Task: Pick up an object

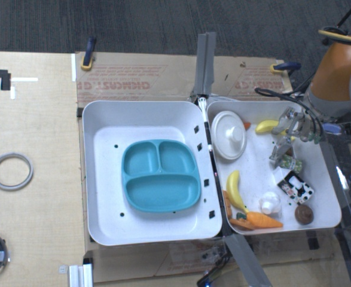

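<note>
One tool [281,154] — low in right bin [327,178]

Light wooden bench [37,220] bears two shallow white plastic bins [97,178], a grey tape ring [11,171] and flattened brown cardboard [139,79].

Left bin [97,178]: the teal divided plate [161,175] occupies the centre; a bare white margin runs around all 4 sides of it.

Right bin [330,184]: crowded. The white lid [229,135] blocks the far-left corner. 1 banana [235,191] and the carrot [260,220] lie along the near-left wall. The white ball [271,204], black-and-white block [295,188] and brown ball [304,214] fill the near-right area. The end effector [286,137] stands over the far-right part, beside a 2nd banana [266,126]. Open floor lies mid-bin, between the lid, the 1st banana and the end effector.
</note>
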`<action>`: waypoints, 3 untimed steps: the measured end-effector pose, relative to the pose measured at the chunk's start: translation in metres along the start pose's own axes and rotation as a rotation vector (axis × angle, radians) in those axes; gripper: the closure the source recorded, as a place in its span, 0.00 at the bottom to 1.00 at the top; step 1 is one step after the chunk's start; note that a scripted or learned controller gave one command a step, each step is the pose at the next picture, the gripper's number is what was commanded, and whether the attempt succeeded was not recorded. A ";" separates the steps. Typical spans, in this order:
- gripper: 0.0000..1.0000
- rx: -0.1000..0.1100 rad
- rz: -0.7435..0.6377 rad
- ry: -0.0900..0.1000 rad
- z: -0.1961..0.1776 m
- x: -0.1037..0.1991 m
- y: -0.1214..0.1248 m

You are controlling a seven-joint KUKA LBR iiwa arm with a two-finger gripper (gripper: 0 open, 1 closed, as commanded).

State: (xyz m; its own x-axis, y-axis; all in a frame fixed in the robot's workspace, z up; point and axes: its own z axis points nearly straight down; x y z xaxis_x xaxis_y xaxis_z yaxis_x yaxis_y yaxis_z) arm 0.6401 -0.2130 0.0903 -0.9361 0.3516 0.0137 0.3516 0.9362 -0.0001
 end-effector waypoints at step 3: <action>0.00 -0.004 0.145 -0.007 -0.002 0.002 -0.007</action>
State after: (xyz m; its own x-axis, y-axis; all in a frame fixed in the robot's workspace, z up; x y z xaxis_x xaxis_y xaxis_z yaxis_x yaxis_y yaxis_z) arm 0.6356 -0.2187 0.0922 -0.8754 0.4834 0.0072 0.4834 0.8754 0.0022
